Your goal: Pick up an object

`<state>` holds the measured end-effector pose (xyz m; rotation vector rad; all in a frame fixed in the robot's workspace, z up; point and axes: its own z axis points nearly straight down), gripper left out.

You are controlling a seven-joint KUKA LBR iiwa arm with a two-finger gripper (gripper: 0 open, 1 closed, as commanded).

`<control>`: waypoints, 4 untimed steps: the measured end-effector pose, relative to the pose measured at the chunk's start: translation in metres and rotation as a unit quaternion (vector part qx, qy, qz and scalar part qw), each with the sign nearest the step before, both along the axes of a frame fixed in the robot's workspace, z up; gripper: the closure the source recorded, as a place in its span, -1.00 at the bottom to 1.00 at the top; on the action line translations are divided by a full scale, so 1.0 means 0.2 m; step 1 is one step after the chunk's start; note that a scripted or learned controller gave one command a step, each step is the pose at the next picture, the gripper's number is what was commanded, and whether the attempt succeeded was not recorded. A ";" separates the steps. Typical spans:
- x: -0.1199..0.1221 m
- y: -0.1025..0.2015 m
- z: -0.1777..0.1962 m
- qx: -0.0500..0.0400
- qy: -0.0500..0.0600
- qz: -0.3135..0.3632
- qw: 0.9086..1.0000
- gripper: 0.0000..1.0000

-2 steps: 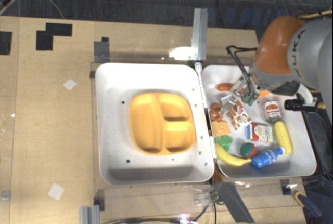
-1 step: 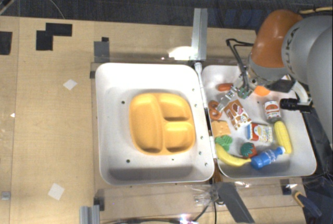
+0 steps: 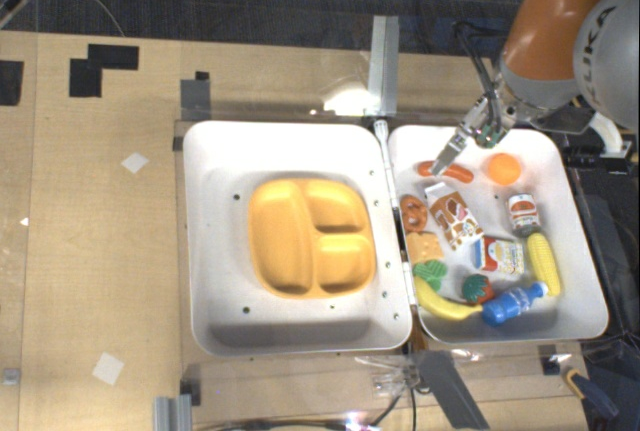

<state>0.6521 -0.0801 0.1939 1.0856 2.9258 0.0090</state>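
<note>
Two white bins are sitting on the worktop; the pincer (image 3: 449,156) is hovering over the right bin (image 3: 578,304), nearly touching a red sausage (image 3: 447,171) at its upper left; finger state unclear

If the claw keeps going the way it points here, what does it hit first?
Most likely the toy hot dog in the right bin: the claw slants down-left with its tip just over it. Depth is unclear from this slant.

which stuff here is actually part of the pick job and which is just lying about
In the job: gripper; hot dog right under it; the other toys in the right bin, such as orange, corn, banana.

Lying about: yellow tray in the left bin.
</note>
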 end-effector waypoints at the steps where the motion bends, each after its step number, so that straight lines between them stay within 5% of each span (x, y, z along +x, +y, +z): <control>1: 0.06 -0.42 -0.12 0.000 0.006 -0.065 0.998 -1.00; 2: 0.03 -0.35 -0.53 0.003 0.006 -0.186 0.983 -1.00; 3: 0.08 -0.40 -0.51 0.005 0.016 -0.173 0.985 -1.00; 4: 0.10 -0.41 -0.44 0.003 0.007 -0.170 0.985 1.00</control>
